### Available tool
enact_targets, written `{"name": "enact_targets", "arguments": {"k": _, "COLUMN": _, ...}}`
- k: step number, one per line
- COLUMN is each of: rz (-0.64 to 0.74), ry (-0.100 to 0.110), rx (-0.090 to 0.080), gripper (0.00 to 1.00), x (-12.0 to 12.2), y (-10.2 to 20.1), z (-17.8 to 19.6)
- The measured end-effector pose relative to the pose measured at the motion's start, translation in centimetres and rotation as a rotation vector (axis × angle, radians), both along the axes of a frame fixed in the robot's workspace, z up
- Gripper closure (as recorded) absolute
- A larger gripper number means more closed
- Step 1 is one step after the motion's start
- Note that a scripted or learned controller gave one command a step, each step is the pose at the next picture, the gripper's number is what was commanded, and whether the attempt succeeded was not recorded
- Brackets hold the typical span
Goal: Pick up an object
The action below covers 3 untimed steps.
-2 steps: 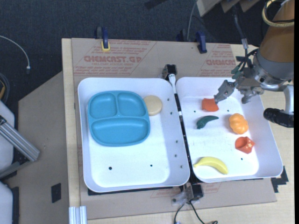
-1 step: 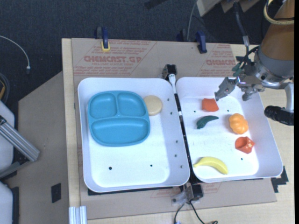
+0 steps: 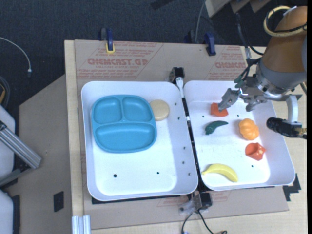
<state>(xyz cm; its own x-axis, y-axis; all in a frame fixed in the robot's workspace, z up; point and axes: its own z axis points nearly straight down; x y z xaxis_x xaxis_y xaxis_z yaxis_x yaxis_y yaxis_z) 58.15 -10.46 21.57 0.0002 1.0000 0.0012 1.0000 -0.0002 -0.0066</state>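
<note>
Cut off by the right and top edges: the arm (image 3: 286,38). Partly hidden under the gripper (image 3: 237,99), near the right bin's (image 3: 278,174) far edge: an orange-red object (image 3: 219,111), possibly a vegetable.

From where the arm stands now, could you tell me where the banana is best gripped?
Probably across the middle of the banana, coming straight down. It lies flat and curved in the right bin, apart from the other items, and its narrow width should suit the end effector.
</note>
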Motion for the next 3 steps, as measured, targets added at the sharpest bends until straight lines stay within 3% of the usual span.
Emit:
{"name": "enact_targets", "arguments": {"k": 2, "rz": 0.000, "ry": 0.000, "rx": 0.001, "gripper": 0.00, "x": -0.2, "y": 0.7, "z": -9.0}}
{"name": "enact_targets", "arguments": {"k": 3, "rz": -0.001, "ry": -0.008, "rx": -0.001, "gripper": 1.00, "x": 0.0, "y": 0.6, "z": -7.6}}
